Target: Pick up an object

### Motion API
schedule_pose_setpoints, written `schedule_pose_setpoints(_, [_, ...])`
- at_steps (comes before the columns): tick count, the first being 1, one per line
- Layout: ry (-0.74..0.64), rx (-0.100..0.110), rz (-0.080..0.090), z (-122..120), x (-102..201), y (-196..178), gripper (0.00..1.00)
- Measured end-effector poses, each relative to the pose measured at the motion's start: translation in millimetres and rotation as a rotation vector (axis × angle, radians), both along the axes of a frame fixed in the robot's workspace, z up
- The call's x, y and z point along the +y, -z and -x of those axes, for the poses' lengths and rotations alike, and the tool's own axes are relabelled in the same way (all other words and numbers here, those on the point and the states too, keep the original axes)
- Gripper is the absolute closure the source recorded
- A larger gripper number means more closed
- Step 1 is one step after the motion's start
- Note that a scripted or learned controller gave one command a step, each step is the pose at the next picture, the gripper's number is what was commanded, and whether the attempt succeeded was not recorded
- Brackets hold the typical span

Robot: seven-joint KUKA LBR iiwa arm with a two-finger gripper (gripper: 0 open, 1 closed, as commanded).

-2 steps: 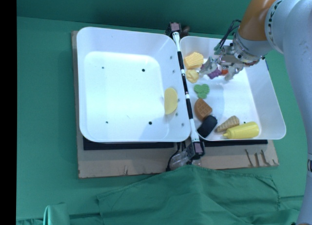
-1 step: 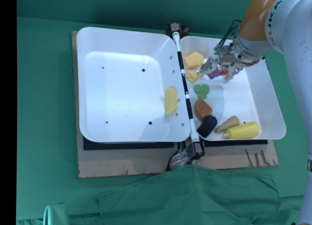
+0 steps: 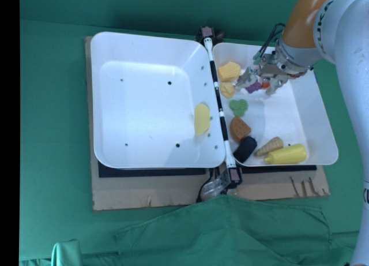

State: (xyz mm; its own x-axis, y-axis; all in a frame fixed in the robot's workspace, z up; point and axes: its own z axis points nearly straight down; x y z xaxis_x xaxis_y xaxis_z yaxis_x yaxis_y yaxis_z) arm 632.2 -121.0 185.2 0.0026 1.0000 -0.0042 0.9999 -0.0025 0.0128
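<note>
Camera view: gripper low over right bin, clenched on small purple object lifted off the floor, orange piece just beside at 3 o'clock. Below at 7 o'clock: green piece, brown piece, black piece; yellow bottle at 5 o'clock. Yellow slice in left bin, at that bin's 4 o'clock.

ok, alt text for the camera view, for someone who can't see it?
A grey robot arm reaches from the right, its gripper over the right white bin, which holds small toy foods including a yellow bottle and a green piece. The left white bin holds one pale yellow piece.
</note>
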Motion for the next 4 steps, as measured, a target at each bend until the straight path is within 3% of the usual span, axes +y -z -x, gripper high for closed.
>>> schedule_pose_setpoints(1, [0.001, 0.0, 0.001, -9, 4, 0, 0.0])
schedule_pose_setpoints(2, [0.004, -0.011, 0.003, -11, 3, -15, 1.0])
schedule_pose_setpoints(3, [-0.002, 0.011, -0.004, -70, -15, -18, 1.0])
schedule_pose_setpoints(4, [0.0, 0.011, -0.001, -68, -16, -18, 0.0])
